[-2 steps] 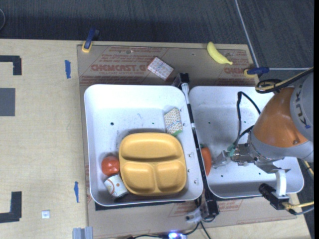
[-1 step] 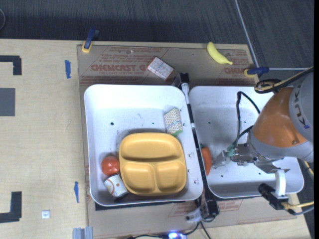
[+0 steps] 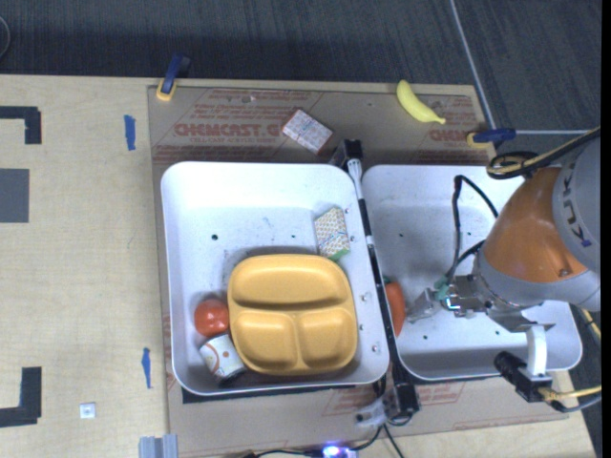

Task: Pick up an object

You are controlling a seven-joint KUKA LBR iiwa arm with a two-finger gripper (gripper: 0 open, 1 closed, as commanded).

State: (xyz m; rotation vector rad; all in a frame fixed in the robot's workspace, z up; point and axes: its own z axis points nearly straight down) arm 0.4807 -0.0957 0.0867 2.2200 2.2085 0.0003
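Camera view looked down on the pale wooden surface (image 3: 67, 284), where two shallow white bins sat side by side on a sheet of brown printed cardboard (image 3: 239, 127). The left white bin (image 3: 191, 198) held a large yellow plastic divided tray (image 3: 291, 311), upside-up with its compartments showing, a red-orange round ball (image 3: 211, 317) touching the tray's left edge, a small white and orange cup-like object (image 3: 221, 356) just below the ball, and a small patterned packet (image 3: 332, 232) leaning near the bin's right wall above the tray.

The grey arm with its orange band (image 3: 537, 241) reached in from the right over the right white bin (image 3: 420, 198). Its pincer (image 3: 428, 303) hung low by that bin's left wall, pointing left; how far it stood open could not be told, and nothing was seen held in it. An orange oblong object (image 3: 393, 305) lay against the left wall of the right bin, just beside the pincer's tip.

On the cardboard above the bins lay a yellow plastic banana (image 3: 418, 103) and a small patterned square box (image 3: 306, 131). A blue and yellow clamp (image 3: 172, 74) gripped the cardboard's upper left corner.
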